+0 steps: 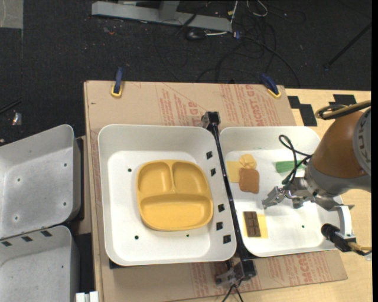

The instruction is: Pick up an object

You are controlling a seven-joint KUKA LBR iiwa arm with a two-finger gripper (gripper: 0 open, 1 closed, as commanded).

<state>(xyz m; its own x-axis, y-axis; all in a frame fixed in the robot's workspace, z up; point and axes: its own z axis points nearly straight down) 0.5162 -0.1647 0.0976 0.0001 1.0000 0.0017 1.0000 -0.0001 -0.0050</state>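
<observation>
Nothing is lifted yet: the hand (pixel 277 197) hangs low in the right white bin (pixel 307 239), fingers apart and bare, near the brown block (pixel 249 181), which lies unpicked on the bin floor

Dark speckled floor (pixel 47 53) all around, with black cables (pixel 260 41) trailing across the top and a grey metal bar (pixel 159 15) lying near the upper edge. Brown cardboard sheet (pixel 171 100) with red print covering the bench, pinned at the back by two yellow-and-blue clamps (pixel 117 82). Grey perforated metal panels (pixel 32 177) stacked at left.
</observation>
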